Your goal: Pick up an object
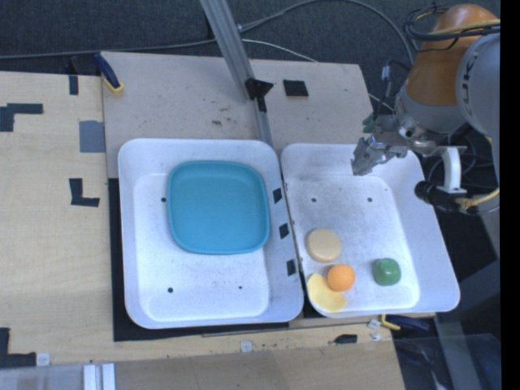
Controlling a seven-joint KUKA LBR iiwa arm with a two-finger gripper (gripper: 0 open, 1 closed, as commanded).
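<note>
In right bin (422,242): end effector (363,161) far corner, orange ball (340,278) well apart.

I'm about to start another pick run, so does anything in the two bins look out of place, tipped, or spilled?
Nothing stands out. The blue plate lies flat in the left bin. In the right bin, the beige disc, orange ball, yellow piece and green object cluster near the front. The gripper hovers over the back.

I work in a robot lab. My big grey arm (475,71) reaches over a wooden surface (49,218) with black tape marks (81,192), loose cables (325,10), a metal pole (236,51) and two white bins (130,177).
</note>
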